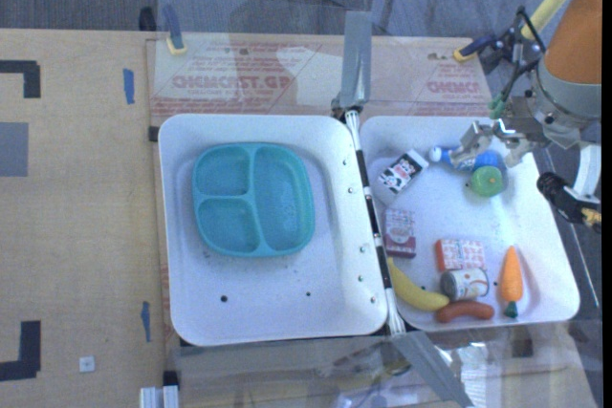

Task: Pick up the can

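- The bench [76,205] is pale wood with dark tape marks and blue tape bits; behind it lies grey carpet with a black cable across it.
- Two shallow white bins sit side by side: the left bin [182,301] holds a teal divided plate [253,199], well away from the gripper.
- The gripper [486,140] hangs over the far part of the right bin [564,296]; whether it is open or closed cannot be told.
- Just under and beside the gripper are a small blue object [442,153] and a green round toy [488,180].
- To its left lies a black-and-white carton [402,172].
- The can [465,283] lies on its side near the bin's front edge, well apart from the gripper and nearer the camera.
- Crowding the can: a red-and-white box [460,253] just behind it, a banana [413,289] to its left, a sausage [465,311] in front, a carrot [512,280] to its right.
- A small snack box [400,232] lies between carton and banana.
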Controlling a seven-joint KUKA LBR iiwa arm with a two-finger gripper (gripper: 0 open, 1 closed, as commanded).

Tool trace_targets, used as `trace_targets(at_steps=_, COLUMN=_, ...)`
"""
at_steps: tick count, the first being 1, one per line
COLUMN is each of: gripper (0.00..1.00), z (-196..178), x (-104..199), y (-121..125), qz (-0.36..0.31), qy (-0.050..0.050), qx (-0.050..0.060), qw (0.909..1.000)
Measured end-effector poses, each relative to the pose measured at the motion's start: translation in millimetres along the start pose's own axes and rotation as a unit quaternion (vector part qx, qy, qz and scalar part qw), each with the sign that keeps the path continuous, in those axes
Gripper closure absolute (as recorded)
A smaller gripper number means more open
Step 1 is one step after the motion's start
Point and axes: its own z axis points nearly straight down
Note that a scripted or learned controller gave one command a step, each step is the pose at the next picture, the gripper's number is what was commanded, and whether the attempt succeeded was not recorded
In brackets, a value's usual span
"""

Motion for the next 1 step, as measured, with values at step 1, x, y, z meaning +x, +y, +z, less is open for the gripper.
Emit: trace_targets(at_steps=1, gripper=0.0, z=124.8, x=36.9, y=-94.0, qz=-0.069, qy=0.0, qx=-0.001, qw=0.9976)
